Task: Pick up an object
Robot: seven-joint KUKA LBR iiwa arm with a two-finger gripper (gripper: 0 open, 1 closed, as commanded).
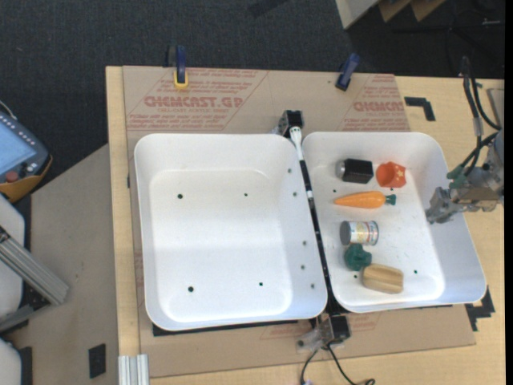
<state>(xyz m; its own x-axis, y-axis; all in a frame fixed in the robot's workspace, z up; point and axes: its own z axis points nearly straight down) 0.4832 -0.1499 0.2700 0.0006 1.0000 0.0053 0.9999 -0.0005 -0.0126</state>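
The right bin [429,155] holds several small objects. A black cylinder [356,169] lies at the back beside a red-orange piece [390,175]. An orange carrot [362,201] lies across the middle. Below it stands a silver can [360,233], then a dark green piece [357,257] and a tan wooden block [381,278]. My gripper [446,204] sits low at the right bin's right rim, apart from every object and about a hand's width right of the carrot's green tip. Nothing shows in its grasp.
The left bin [152,215] lies beside the right one on a brown board [240,95]. Blue clamps [179,58] [348,69] hold the board's far edge. Cables [479,111] hang at the right.
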